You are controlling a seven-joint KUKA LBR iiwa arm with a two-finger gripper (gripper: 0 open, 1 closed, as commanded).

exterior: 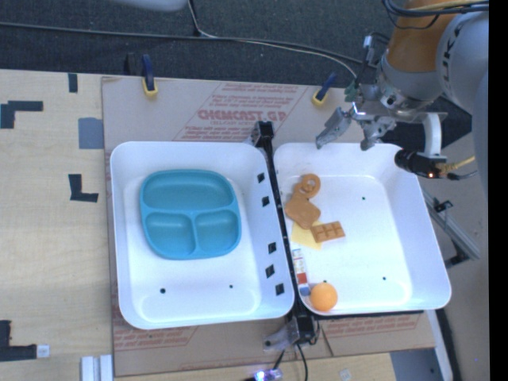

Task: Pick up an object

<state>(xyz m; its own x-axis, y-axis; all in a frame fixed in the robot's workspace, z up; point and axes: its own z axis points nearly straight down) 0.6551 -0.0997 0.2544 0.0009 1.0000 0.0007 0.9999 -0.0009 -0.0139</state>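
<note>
In the right bin (397,236) lie several small items: a brown pretzel-like ring (308,185), a tan cookie piece (301,210), a yellow slice (305,236) under a brown waffle square (328,231), and an orange ball (323,296) at the near left corner. A thin red and white stick (299,265) lies along the bin's left wall. My gripper (349,133) hangs above the far edge of the right bin, open, with nothing between its fingers. It is up and to the right of the pretzel ring.
The left bin (127,276) holds a blue divided plate (190,213). Black clips line the wall between the bins. Yellow and blue clamps (148,82) pin the cardboard sheet at the back. A black cable runs across the far bench.
</note>
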